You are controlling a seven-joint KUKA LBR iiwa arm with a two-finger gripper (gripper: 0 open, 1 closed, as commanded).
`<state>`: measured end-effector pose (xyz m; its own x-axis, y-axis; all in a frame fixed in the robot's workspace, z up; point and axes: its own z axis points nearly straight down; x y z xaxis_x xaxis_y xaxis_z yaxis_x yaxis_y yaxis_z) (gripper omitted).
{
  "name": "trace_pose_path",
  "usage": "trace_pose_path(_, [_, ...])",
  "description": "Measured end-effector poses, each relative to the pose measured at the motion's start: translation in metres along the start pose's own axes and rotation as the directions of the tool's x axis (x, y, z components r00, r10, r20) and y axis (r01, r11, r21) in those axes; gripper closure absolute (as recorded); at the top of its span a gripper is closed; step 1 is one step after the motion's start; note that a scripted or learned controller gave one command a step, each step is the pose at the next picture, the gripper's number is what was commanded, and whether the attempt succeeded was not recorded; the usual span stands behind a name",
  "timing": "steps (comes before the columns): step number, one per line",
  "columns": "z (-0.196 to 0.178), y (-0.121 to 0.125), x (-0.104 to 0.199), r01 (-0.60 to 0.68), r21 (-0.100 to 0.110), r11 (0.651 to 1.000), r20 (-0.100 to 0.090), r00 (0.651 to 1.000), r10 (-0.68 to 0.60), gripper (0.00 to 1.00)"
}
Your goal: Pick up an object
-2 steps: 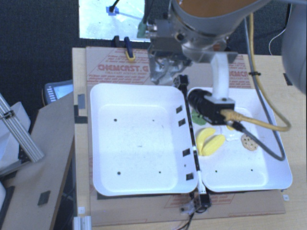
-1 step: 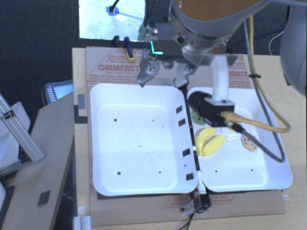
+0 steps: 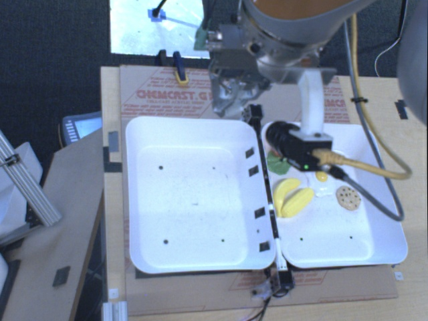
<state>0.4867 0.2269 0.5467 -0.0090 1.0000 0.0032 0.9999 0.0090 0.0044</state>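
1. The grey arm (image 3: 301, 12) enters from the top right, its orange band filling the upper part of the camera view. Its wrist hangs over the back edge of the bench, above the seam between the two white bins.
2. The gripper (image 3: 231, 99) sits below the wrist, just behind the rear rim of the left bin (image 3: 194, 246). It is a blur of metal parts, and I cannot tell how its end stands or whether anything is in it.
3. A white post with a black camera-like unit (image 3: 297, 146) hangs over the rear left of the right bin (image 3: 374, 253). Yellow and grey cables (image 3: 374, 172) trail from it to the right.
4. The yellow banana-shaped object (image 3: 293, 198) lies in the right bin near its left wall. Its long axis runs at a slant, from lower left to upper right.
5. A round cookie (image 3: 348, 197) lies flat to the right of the banana, apart from it.
6. A green object (image 3: 277, 164) lies just behind the banana, partly hidden under the black unit. A small yellow item (image 3: 322, 177) beside the unit is too small to make out.
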Motion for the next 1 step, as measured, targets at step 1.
trace_pose_path(1, [0.0005, 0.0000, 0.0000, 0.001, 0.001, 1.000, 0.001, 1.000, -0.001, 0.00])
